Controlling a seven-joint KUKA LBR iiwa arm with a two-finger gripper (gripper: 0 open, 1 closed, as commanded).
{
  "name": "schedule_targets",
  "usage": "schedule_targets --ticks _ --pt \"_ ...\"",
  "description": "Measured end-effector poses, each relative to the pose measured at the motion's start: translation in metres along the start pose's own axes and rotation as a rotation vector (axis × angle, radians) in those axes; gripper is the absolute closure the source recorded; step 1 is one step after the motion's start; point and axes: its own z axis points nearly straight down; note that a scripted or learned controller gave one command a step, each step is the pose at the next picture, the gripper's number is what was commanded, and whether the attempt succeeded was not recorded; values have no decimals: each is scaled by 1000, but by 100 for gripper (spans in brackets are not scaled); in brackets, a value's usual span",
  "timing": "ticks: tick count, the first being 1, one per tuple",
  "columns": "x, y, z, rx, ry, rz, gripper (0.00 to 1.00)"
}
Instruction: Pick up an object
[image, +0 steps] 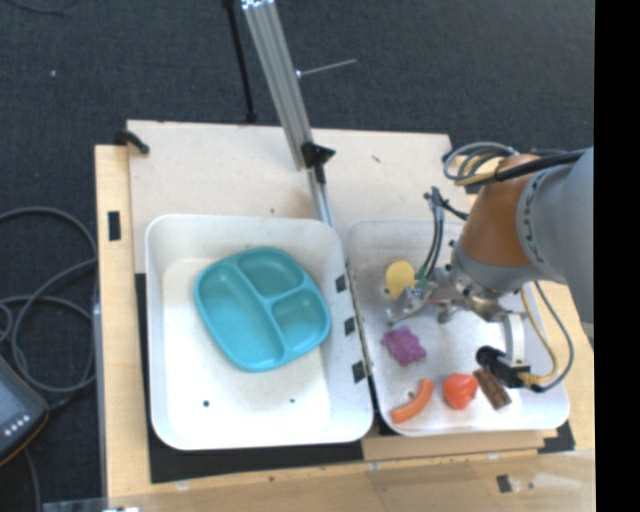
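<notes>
Bench with two shallow white bins. Left bin (175, 420): one turquoise three-compartment plate (262, 308), lying flat near the middle. Right bin (550, 408): a yellow rounded object (399, 274) toward the far left part; a purple lumpy object (404, 346) near the middle; an orange carrot-like piece (413, 399), a red-orange rounded object (459, 390) and a small brown block (493, 388) along the near edge. Arm: grey, orange band above the wrist, reaching in over the right bin; gripper (420, 300) low between the yellow object and the purple one, touching neither as far as can be seen. State of fingers: cannot tell. Nothing seen between them. Step in hand, by judgement: approach, no object yet picked. Next move calls for centring over one object, likely the purple or yellow, descending, and closing squarely on it.
</notes>
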Motion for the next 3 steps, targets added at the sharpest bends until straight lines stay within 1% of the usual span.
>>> schedule_targets --ticks 1,2,3 --pt "-2 2 -14 -8 -1 7 100" --pt "-2 -2 -77 -11 -1 3 100" --pt "-2 4 -142 -13 -2 -4 100"
